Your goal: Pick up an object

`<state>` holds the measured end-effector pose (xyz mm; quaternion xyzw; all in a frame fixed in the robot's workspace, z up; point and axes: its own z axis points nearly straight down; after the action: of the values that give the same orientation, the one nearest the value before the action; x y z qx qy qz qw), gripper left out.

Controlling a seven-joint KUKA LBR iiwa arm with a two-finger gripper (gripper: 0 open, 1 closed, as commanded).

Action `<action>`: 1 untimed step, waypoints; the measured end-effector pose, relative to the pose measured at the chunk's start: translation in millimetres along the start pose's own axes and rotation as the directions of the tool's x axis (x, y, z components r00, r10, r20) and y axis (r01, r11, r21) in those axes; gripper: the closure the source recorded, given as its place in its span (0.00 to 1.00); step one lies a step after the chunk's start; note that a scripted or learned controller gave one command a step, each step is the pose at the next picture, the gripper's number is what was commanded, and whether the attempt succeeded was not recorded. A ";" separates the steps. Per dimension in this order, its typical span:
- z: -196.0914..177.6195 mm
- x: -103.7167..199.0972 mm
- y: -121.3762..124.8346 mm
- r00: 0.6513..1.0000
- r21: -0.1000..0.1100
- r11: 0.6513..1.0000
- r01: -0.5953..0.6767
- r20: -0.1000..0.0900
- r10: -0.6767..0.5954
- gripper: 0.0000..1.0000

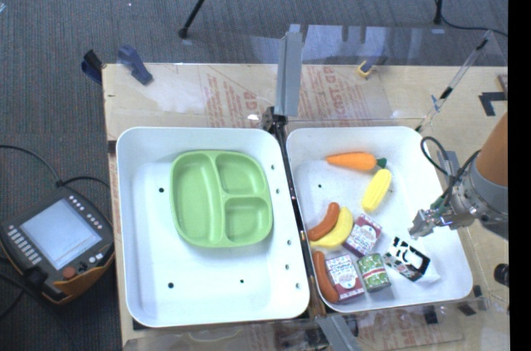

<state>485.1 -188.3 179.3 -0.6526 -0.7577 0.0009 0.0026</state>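
While the left bin (pixel 141 258) carries a green divided tray (pixel 221 197) with bare floor around it, the right bin (pixel 398 143) crowds its toys low. Gripper (pixel 423 222) hovers near the right rim above a black-and-white packet (pixel 408 259); finger state cannot be determined.
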 end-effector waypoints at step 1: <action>-0.1 -0.3 -0.2 1.000 0.000 1.000 -0.001 0.000 0.001 0.00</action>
<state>484.9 -188.6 179.4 -0.6530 -0.7573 0.0008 0.0026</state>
